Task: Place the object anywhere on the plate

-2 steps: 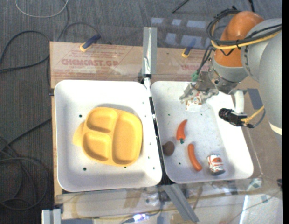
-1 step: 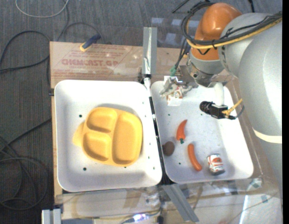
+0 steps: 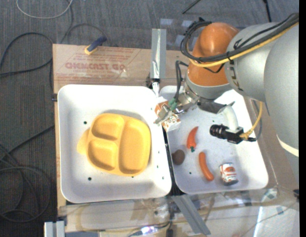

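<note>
Gripper carrying a small carton at the seam between the two bins

Camera view: the gripper (image 3: 165, 113) is clenched on a small white-and-orange carton (image 3: 171, 120), which shows between its fingers, hanging just over the left rim of the right bin (image 3: 251, 179), near its far corner. The yellow divided plate (image 3: 118, 143) lies in the left bin (image 3: 69, 181), to the left and nearer. In the right bin lie an orange chilli (image 3: 192, 138), a sausage (image 3: 206, 166), a small can (image 3: 228, 173) and a brown lump (image 3: 178, 156). The hold looks off-centre, so I judge the carton could slip onto the rim, or land short of the plate if let go early.
</note>
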You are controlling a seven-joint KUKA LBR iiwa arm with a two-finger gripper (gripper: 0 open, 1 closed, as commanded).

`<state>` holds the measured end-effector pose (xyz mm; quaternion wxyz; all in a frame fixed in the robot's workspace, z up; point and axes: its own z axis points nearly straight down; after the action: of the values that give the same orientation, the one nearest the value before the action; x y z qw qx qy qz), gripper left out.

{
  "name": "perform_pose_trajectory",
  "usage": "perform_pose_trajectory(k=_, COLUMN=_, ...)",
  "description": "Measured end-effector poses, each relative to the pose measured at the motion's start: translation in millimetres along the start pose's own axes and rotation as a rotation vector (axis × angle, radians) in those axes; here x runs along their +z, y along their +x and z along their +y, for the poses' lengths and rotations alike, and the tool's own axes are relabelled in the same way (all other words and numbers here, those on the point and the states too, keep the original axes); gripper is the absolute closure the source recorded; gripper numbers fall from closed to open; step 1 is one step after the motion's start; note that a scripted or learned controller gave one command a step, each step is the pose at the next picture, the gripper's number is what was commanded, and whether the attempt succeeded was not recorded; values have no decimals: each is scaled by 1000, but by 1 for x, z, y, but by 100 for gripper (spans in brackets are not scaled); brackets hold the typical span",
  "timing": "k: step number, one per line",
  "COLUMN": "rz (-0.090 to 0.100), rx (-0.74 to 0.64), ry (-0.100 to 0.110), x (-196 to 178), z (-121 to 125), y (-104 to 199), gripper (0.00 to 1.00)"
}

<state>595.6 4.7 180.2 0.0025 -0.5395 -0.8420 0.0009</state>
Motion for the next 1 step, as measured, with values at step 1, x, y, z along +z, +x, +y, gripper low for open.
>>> perform_pose_trajectory(k=1, rz=-1, rx=-232, ry=0, x=0, z=22, y=60, gripper=100)
